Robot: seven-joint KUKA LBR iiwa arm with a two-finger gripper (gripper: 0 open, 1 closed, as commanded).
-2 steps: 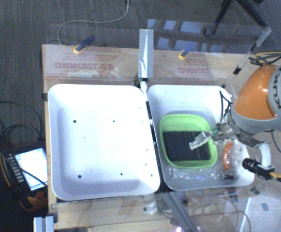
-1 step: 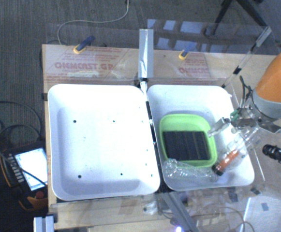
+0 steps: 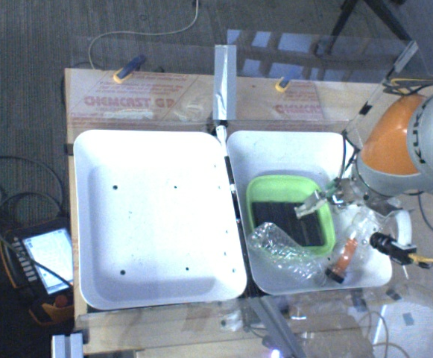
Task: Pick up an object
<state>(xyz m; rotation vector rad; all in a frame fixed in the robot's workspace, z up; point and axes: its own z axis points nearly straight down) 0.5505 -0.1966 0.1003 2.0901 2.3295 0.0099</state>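
1. Three things crowd the right bin [image 3: 276,144], so the step in hand looks like the approach for a grasp, and doing it well means settling on one target before coming down.
2. Nearest the camera, at the bin's front edge, lies a crumpled clear plastic bag [image 3: 279,249]. It is see-through and shiny, with soft folds. I judge it a poor target, since thin film is likely to slip or bunch between fingers.
3. Beside it to the right, near the bin's front right corner, lies a small clear bottle [image 3: 343,258] with an orange middle and a dark end, on its side. It looks rigid and narrow, so I judge it the easiest pick: close across its short width, well clear of the bag.
4. Farther back stands a lime green container [image 3: 264,190] with a dark inside, its front edge touching the bag. Its raised rim looks firm enough to pinch, but it is wide.
5. The gripper [image 3: 322,198] hangs over the green container's right rim, reaching in from the right below the arm's orange band [image 3: 395,144]. It is too blurred and glare-washed to tell how it is set, and nothing shows as held.
6. Farthest left, the left bin [image 3: 156,215] offers nothing to grasp.
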